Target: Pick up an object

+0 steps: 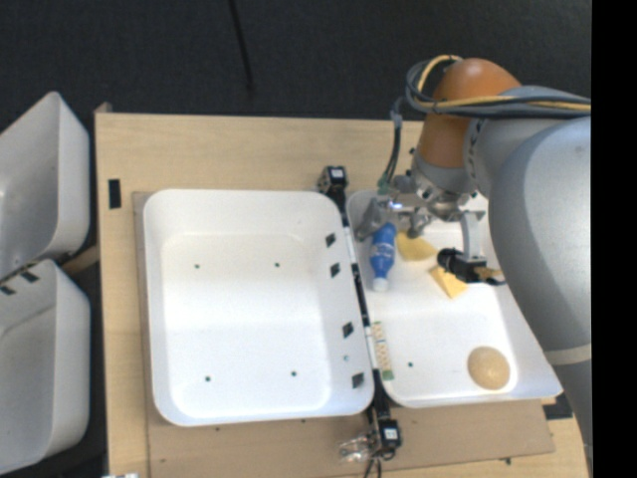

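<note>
Hovering over the far left corner of the right bin (428, 347), the gripper (403, 215) is just above a blue bottle (381, 252). Released or clenched: can't tell. Bottle lies along the bin's left wall, w/ one yellow piece (416, 249) just beside it and another (451, 284) nearby. Tan round obj (489, 366) sits near the front right corner. Left bin (249, 307) is alongside on the table (249, 152).

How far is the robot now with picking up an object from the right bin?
Done: the gripper is down in the right bin, just above the blue bottle. In hand: a try at that bottle, it seems; whether it is gripped cannot be told. Left: the lift itself. The bottle appears to lie on the bin floor, and the tan ball lies far from the gripper.
</note>
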